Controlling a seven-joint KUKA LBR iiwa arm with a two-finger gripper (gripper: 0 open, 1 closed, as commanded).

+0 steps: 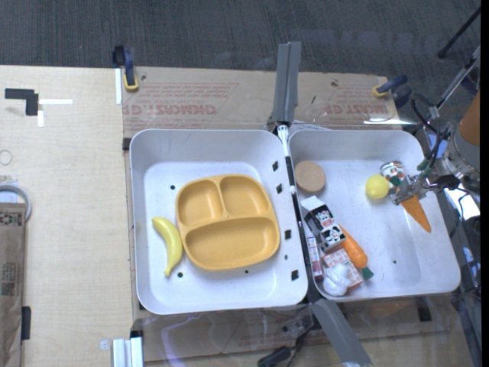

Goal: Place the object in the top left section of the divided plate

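The yellow divided plate (228, 222) lies in the left bin (145, 228), with two small sections at its far side and one large section near me. My gripper (403, 189) hangs over the right part of the right bin (435, 274). An orange carrot-shaped piece (419, 213) sits right below and to the right of it, touching or nearly touching it. A yellow lemon (377, 187) lies just to the gripper's left. The arm comes in from the right edge.
A yellow banana (170, 243) lies left of the plate in the left bin. The right bin also holds a round tan disc (310, 177), a small black-and-white carton (324, 227), a second carrot (354, 251) and a wrapped white item (339, 276).
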